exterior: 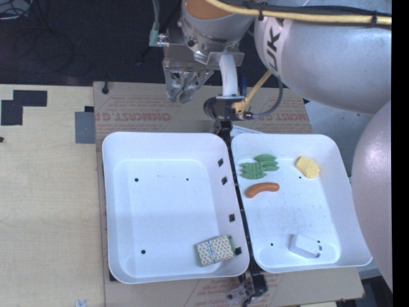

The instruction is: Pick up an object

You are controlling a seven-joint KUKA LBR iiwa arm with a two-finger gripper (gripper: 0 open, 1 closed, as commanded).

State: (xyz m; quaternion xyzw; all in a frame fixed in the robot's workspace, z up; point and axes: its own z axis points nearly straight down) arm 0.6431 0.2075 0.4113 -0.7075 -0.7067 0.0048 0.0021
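In right bin (pixel 339 171), sausage (pixel 262 189), green toy (pixel 259 166), yellow block (pixel 307 167)

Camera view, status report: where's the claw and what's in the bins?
Claw above the bins' far edge. Patterned packet in left bin; sausage, green piece in right bin.

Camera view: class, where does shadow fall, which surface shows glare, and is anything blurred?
In the camera view, soft shadow lies along the left bin floor at its left wall; the arm's grey shell carries a bright sheen; the pincer looks slightly soft, while the orange sausage and patterned packet read sharp.
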